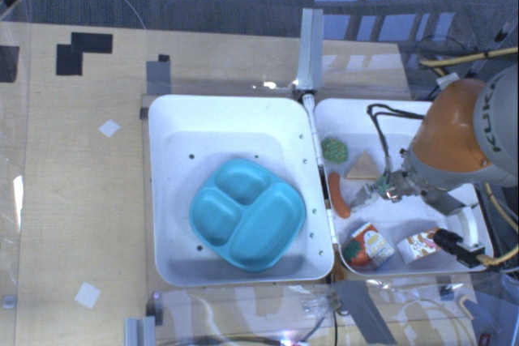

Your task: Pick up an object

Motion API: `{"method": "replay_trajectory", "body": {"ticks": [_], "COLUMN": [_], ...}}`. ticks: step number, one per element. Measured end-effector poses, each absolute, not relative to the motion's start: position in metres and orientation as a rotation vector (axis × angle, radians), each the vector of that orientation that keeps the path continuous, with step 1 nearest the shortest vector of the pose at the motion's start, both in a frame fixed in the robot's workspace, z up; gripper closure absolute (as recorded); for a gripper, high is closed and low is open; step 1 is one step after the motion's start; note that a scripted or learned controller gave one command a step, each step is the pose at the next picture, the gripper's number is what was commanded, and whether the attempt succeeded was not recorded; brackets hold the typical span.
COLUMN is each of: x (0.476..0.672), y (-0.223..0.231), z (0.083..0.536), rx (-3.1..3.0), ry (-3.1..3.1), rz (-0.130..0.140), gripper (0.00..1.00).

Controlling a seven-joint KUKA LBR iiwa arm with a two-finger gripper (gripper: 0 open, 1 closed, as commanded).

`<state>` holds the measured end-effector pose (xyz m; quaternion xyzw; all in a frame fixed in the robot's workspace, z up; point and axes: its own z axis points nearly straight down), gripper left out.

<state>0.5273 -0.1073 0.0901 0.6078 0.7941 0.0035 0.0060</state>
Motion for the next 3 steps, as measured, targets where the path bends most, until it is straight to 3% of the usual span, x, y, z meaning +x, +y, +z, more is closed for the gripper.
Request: {"method": "replay_trajectory", "body": {"ticks": [1,2,3], "x": [0.591,0.606,0.591], "y": [-0.105,-0.052,-0.088], "z": [0.107,0.187,0.097], "rx": [1.804,1.623,1.903], "ry": [2.565,2.683,2.494], "rz": [0.006,0.006,0.005], "gripper": [0.00,0.00,0.00]}}
